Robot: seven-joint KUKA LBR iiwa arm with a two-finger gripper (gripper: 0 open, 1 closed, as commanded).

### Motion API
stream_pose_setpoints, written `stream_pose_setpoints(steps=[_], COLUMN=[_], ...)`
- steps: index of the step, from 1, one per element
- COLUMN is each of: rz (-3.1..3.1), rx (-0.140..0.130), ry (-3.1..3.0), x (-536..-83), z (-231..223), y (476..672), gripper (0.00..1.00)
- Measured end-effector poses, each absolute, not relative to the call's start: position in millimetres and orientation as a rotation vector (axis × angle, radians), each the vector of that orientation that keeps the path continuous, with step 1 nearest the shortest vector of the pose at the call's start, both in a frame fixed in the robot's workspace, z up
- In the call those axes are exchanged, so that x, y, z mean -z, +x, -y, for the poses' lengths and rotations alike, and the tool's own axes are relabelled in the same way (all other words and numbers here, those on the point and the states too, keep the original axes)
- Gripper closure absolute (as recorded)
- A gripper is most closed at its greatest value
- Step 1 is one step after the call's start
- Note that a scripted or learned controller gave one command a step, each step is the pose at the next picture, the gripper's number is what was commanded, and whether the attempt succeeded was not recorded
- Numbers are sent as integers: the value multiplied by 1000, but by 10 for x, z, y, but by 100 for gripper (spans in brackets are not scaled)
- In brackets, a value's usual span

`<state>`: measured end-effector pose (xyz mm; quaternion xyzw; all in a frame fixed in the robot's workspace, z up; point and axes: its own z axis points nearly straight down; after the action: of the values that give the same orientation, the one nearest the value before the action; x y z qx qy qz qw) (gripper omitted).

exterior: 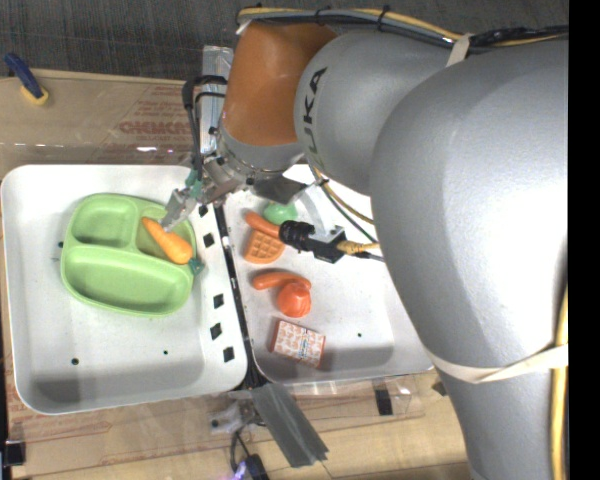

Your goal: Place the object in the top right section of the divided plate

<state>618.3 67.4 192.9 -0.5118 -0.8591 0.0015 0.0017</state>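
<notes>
Now we read this as the placing step near its end: the carrot (168,240), a smooth orange taper, lies in the top right section of the green divided plate (120,290), its thick end toward the plate's right rim and its thin end pointing up and left. Our gripper (183,205) hangs just above that thin end, at the plate's upper right edge, and we cannot tell from this slanted view how it stands or whether it is touching the carrot. If the carrot is indeed resting on its own, the next move, in our judgement, calls only for a clean release and a straight lift clear of the plate, without dragging the carrot over the low ridge into the neighbouring section. The plate is glossy moulded plastic with rounded corners and raised dividers, and it sits in the upper middle of the left bin (40,368), a shallow white tray with a matte floor. Across the shared wall, the right bin (365,343) holds other toy foods near its left edge: a ridged waffle-like piece (263,243), a green piece (279,211) by the top edge, a rounded red-orange piece (286,290), and a flat printed packet (297,342) toward the bottom. All look like hard, light plastic that would slide easily.
</notes>
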Motion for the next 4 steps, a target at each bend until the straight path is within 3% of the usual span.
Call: stream_pose_setpoints(steps=[1, 2, 3, 4], rz=[2729, 2730, 2684, 2686], rx=[-5, -7, -3, -5], ry=[-1549, -1546, -1633, -1628], x=[-1909, -2006, -1912, -2009], z=[-645, -640, -5, -11], y=[5930, 5934, 6055, 6060], gripper=[0, 100, 100, 100])
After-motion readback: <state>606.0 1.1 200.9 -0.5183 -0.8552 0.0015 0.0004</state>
